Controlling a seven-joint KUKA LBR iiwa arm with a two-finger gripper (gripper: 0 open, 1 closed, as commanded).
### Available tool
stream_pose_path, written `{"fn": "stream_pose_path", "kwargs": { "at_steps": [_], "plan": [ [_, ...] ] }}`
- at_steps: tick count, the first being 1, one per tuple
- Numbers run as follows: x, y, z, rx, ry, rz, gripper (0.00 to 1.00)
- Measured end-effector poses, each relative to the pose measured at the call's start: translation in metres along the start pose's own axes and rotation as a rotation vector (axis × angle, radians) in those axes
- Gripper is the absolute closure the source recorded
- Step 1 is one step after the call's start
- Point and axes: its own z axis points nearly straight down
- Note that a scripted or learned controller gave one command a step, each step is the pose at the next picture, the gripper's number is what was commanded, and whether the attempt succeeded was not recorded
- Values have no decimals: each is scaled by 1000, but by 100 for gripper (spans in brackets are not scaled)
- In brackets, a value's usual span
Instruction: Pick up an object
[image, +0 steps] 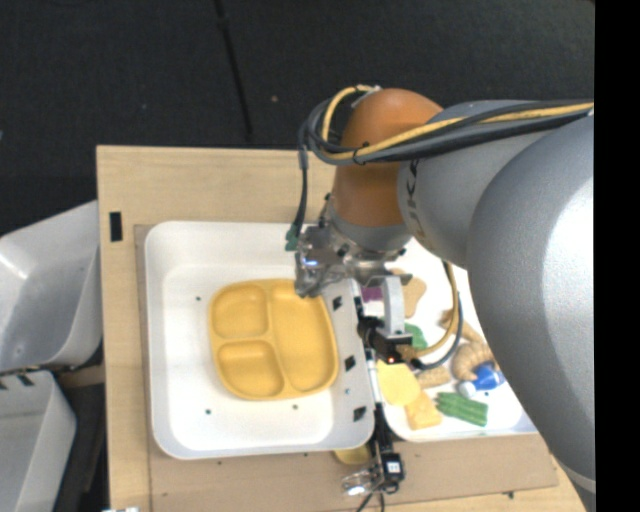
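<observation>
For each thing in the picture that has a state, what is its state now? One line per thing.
yellow divided tray: lies flat in the left bin, right side up, compartments bare.
gripper: low over the tray's upper right corner.
right bin: holds a heap of small things.
yellow block: lies in the right bin.
green piece: lies beside it.

A pale wooden bench top (125, 190) stands on a dark, almost black floor (150, 70). A white moulded plastic unit (40, 290) sits just beside the bench's left edge.
</observation>
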Motion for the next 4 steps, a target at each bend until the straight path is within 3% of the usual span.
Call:
{"fn": "stream_pose_path", "kwargs": {
  "at_steps": [1,2,3,4],
  "plan": [
    [44,-64,-85,-5,-2,8,100],
    [144,-89,-195,-9,2,1,100],
    [136,-35,-347,-18,-1,13,100],
    [99,-13,-275,7,-12,21,100]
  ]
}}
